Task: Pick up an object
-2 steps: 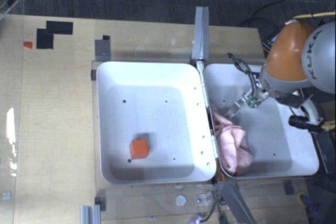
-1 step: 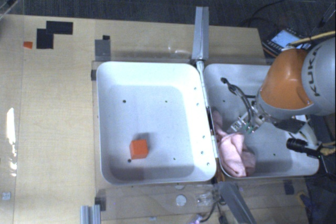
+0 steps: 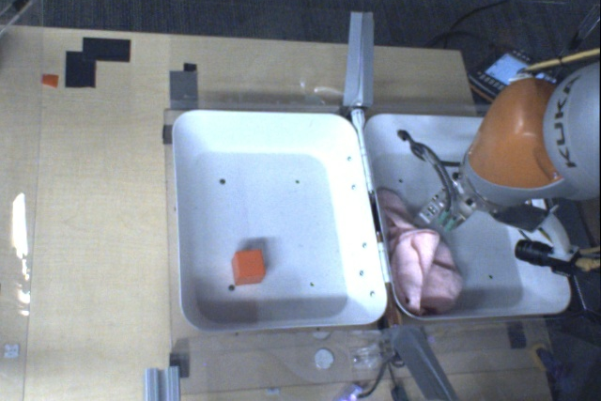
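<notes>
Fingers' [image 3: 441,213] opening can't be judged; gripper [image 3: 439,211] sits at top edge of crumpled pink cloth [image 3: 423,266] in right white bin [image 3: 488,296].

Black tape [image 3: 94,59] on bench [image 3: 94,230] (upper left).

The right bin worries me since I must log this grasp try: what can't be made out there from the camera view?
- Tool: too small and cluttered to tell whether it grips the pink cloth.
- Right bin: its far right part is hidden under the arm.
- Pink cloth: whatever lies under it is covered.
</notes>
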Controlling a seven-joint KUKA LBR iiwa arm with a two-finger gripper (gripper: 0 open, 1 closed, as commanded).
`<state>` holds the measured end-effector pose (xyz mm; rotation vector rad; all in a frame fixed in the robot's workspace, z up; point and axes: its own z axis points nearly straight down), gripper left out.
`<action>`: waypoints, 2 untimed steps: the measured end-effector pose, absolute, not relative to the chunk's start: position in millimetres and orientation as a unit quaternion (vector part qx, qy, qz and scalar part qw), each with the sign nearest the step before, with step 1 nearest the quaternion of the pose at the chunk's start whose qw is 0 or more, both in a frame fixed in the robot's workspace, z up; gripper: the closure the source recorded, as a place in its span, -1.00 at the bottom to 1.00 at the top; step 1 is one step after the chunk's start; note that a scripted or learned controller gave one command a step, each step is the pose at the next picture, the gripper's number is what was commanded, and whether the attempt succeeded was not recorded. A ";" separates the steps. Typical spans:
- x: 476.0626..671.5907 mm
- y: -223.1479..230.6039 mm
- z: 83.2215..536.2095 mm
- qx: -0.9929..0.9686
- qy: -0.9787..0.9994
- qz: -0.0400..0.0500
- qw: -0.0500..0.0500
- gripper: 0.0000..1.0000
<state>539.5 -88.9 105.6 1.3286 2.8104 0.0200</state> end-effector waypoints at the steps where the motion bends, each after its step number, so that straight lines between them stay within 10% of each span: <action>1: 605.1 -59.5 187.2 0.551 0.834 0.003 0.006 1.00; 2: 605.0 -59.5 187.1 0.551 0.834 0.003 0.005 -1.00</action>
